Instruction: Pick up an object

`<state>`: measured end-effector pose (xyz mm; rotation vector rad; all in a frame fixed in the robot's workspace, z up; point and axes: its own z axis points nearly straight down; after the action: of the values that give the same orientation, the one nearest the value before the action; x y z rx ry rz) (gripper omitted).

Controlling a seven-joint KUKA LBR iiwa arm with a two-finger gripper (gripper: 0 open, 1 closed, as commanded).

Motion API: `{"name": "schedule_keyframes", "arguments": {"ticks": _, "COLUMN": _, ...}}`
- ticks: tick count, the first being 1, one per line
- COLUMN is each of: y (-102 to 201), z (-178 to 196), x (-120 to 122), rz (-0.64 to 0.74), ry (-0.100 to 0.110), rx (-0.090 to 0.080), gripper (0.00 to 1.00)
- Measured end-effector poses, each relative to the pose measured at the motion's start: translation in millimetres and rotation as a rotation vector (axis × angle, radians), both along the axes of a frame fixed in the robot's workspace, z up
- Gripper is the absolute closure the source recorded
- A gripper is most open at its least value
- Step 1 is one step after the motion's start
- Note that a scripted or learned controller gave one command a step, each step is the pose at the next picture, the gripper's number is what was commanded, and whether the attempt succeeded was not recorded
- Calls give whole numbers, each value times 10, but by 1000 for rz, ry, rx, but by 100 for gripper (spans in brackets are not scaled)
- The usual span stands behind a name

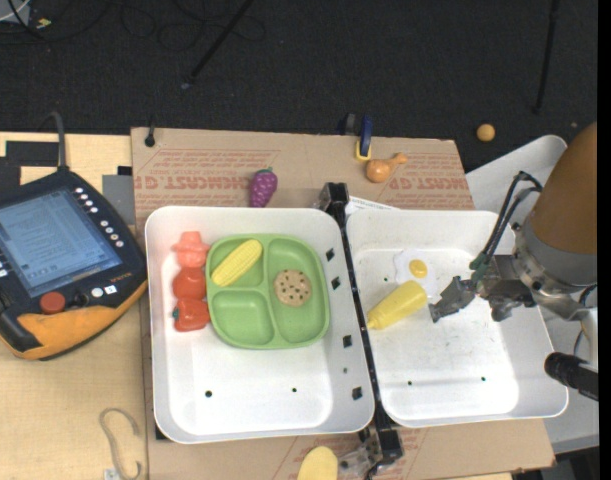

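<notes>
My gripper (475, 305) hangs over the right bin (525, 388), near its right-hand middle. Its two dark fingers stand apart, open, with nothing between them. Just left of the left finger (448, 301) lies a yellow wedge-shaped toy (396, 305) on the bin floor. A small fried-egg toy (417, 267) rests a little behind the wedge. In the left bin (245, 398) sits a green divided plate (247, 320) bearing a yellow corn cob (235, 261) and a cookie (292, 288). Red and pink toys (189, 283) lie stacked along the plate's left side.
Behind the bins on cardboard lie purple grapes (263, 186), an orange pear-like toy (383, 167) and a blue-yellow clamp (364, 140). An orange ball (485, 132) sits farther back. A control pendant (50, 258) lies at the left, a yellow object (318, 463) at the front edge.
</notes>
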<state>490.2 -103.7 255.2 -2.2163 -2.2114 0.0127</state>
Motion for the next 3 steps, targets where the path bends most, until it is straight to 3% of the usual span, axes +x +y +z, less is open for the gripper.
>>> {"name": "schedule_keyframes", "arguments": {"ticks": 1, "y": -1, "z": 55, "x": 20, "rz": 2, "ry": -12, "rx": -2, "gripper": 0}}
{"name": "schedule_keyframes", "arguments": {"ticks": 2, "y": 43, "z": -553, "x": 87, "rz": 3, "ry": -5, "rx": 0, "gripper": 0}}
{"name": "schedule_keyframes", "arguments": {"ticks": 3, "y": 54, "z": -1181, "x": 7, "rz": 2, "ry": -3, "rx": 1, "gripper": 0}}
